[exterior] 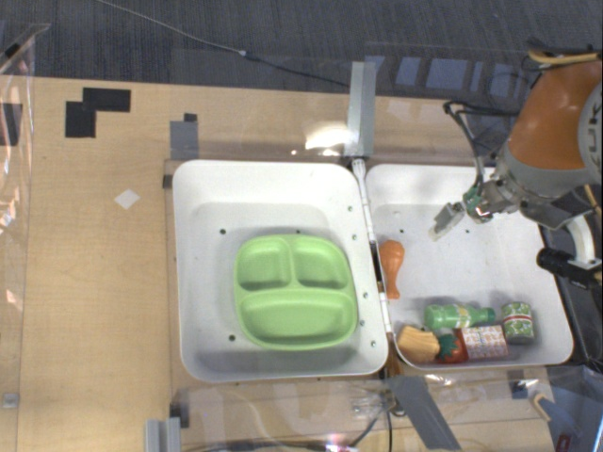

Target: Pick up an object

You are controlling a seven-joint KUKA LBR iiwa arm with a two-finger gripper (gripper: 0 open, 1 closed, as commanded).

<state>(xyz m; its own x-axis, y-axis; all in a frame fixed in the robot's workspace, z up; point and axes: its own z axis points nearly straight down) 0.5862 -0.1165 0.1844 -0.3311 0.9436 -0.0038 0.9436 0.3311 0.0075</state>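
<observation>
My gripper hangs over the upper middle of the right bin, reaching in from the right below the orange-banded arm. Nothing shows in it. An orange drumstick-shaped toy lies against this bin's left wall, below and left of the gripper. Along the bin's front edge sit a green bottle, a small green can, a tan bread-like piece, a red piece and a patterned box.
The left bin holds a green divided plate. A metal divider separates the two bins. Black cables loop near the arm at the upper right. Bare bin floor lies under the gripper.
</observation>
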